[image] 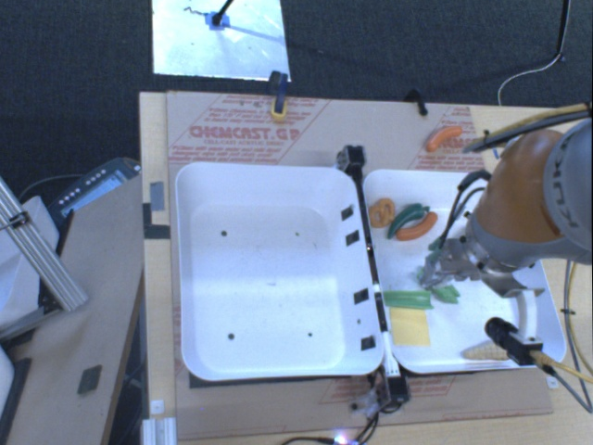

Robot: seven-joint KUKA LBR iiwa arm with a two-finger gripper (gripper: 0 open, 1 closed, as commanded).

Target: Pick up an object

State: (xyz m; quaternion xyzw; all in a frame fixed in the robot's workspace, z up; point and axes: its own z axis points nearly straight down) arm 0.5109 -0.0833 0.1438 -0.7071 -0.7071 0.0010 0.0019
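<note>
Right now the gripper (435,272) sits low in the right bin (547,336), just above the green pod (419,298) beside a yellow square (410,326). Grip state: cannot tell. Pod looks light, stiff, slick plastic; best pinched across its narrow middle.

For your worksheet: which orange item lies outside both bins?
The orange sausage-shaped piece on the board above the right bin; the others lie inside it.

Gripper (437,269) is low in the right bin (463,355), just above a green bean pod (408,298); a yellow square (410,326) lies beside it.
</note>
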